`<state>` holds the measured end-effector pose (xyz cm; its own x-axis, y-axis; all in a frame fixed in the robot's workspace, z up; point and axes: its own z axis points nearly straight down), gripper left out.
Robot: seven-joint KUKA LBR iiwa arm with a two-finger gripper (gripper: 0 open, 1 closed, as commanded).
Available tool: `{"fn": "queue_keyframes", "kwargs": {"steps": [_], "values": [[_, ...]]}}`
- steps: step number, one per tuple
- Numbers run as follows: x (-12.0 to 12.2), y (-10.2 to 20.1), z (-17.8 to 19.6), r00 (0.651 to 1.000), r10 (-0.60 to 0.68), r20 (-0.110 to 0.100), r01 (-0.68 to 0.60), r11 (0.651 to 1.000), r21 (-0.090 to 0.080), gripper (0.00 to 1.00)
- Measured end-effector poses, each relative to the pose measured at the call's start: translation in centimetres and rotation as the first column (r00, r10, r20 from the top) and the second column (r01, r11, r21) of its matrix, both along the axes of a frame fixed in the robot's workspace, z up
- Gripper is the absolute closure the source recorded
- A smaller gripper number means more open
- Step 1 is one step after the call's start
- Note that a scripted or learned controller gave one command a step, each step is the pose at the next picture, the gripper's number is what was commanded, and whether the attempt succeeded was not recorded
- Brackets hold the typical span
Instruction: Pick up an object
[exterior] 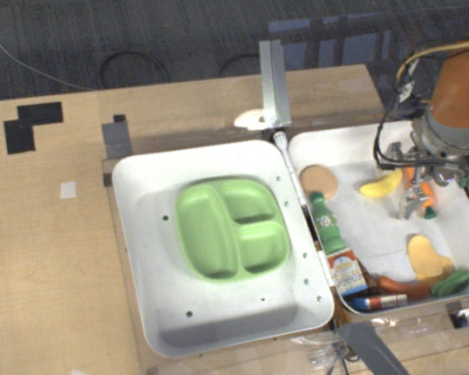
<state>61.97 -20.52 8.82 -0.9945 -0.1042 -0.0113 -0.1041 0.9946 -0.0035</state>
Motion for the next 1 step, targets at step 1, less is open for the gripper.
{"fn": "queue_keyframes", "kwargs": {"steps": [1], "values": [[-6.15, -0.06, 0.14, 1.000, -0.030, 0.001, 0.030, 1.000, 0.000, 0.00]]}}
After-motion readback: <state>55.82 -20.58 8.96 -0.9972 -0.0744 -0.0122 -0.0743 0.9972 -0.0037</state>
